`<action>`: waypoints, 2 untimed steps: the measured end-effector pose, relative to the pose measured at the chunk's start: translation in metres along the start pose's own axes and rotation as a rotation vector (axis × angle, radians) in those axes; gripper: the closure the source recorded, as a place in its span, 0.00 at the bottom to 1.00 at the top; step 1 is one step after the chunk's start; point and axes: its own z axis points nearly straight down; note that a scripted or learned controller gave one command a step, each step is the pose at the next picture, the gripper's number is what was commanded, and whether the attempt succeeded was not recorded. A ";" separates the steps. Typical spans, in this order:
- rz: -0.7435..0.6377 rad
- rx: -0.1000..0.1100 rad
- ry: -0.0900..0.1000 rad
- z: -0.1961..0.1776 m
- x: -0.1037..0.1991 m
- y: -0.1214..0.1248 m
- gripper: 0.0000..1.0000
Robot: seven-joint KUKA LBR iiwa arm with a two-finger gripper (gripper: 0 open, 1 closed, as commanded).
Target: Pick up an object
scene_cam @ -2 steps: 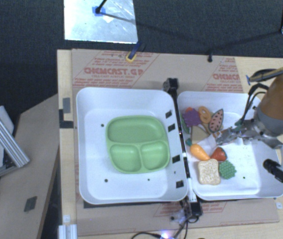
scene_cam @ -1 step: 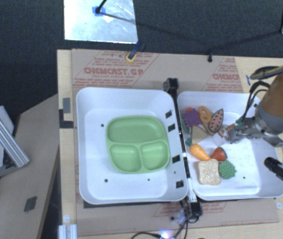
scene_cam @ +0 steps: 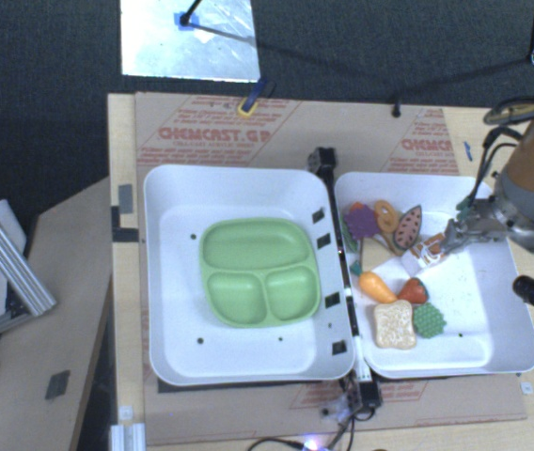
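Toast slice (scene_cam: 394, 325) lies at the right bin's (scene_cam: 502, 346) front among toy foods; claw (scene_cam: 441, 245) hovers over them in approach — spread or pressed, I cannot tell; next, a descent onto one piece.

Toy foods (scene_cam: 395, 289) clustered in right bin (scene_cam: 502, 350)

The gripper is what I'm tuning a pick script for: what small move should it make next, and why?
Probably a short drop straight down. The gripper hangs over the right bin, just above a small orange-and-white piece, with the other toy foods lying further left and lower in the view. Nothing can be seen held yet.
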 end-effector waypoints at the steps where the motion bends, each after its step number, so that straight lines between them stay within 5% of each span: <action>1: 0.000 -0.001 0.000 -0.054 0.000 0.002 1.00; 2: -0.004 0.002 0.002 -0.046 0.038 0.034 1.00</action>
